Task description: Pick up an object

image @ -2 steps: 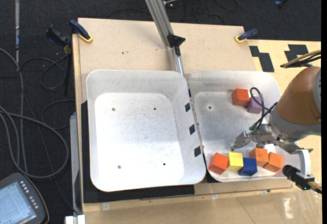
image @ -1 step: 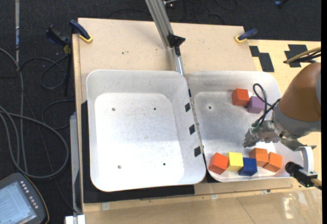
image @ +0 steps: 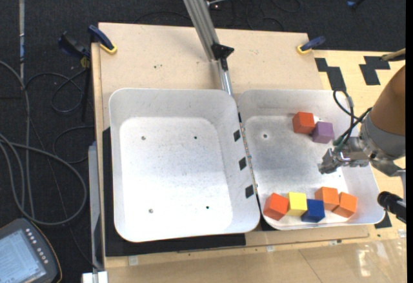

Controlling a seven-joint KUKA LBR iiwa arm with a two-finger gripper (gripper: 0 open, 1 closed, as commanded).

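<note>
The gripper hangs over the right bin, near its right wall; whether it is open or closed cannot be told, and nothing shows in its grasp. Two blocks, orange and purple, touch just above it. Along the near wall sits a row: orange, yellow, blue, and two orange blocks. All are cubes, with no long axis.
</note>
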